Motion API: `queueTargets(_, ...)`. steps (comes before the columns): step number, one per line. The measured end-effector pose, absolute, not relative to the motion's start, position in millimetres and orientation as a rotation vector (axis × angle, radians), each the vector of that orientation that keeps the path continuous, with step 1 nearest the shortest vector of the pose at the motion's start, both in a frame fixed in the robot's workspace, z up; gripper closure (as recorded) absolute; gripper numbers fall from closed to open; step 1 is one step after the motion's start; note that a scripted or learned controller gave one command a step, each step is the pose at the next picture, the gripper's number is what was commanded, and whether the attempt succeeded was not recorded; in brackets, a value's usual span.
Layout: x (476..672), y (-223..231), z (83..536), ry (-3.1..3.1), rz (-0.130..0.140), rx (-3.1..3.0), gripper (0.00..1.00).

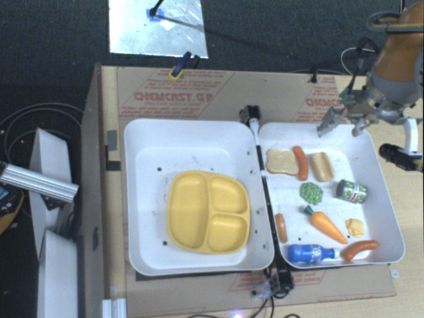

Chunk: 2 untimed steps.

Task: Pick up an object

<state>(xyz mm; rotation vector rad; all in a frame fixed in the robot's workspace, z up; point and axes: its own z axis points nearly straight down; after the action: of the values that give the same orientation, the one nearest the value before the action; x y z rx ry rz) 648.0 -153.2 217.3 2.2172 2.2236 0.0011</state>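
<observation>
While the left bin (142, 144) holds a yellow divided tray (207, 211), the right bin (384, 197) is scattered with toy food: a slice of bread (282, 161), a sausage (301, 162) and a bun (322, 166) along the top, then broccoli (311, 193), a small can (351, 191), a carrot (325, 223), a blue bottle (310, 253) and another sausage (359, 248) nearer the bottom. Above that bin's upper right corner hangs the gripper (344, 123), its two fingers spread apart with nothing between them, clear of every item below.
</observation>
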Motion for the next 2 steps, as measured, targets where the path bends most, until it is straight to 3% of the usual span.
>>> queueTargets(1, 656.0, -91, 97, 2.231, -0.002, 2.220, 0.00)
queueTargets(2, 658.9, -94, 112, 2.225, 0.005, 2.212, 1.00)
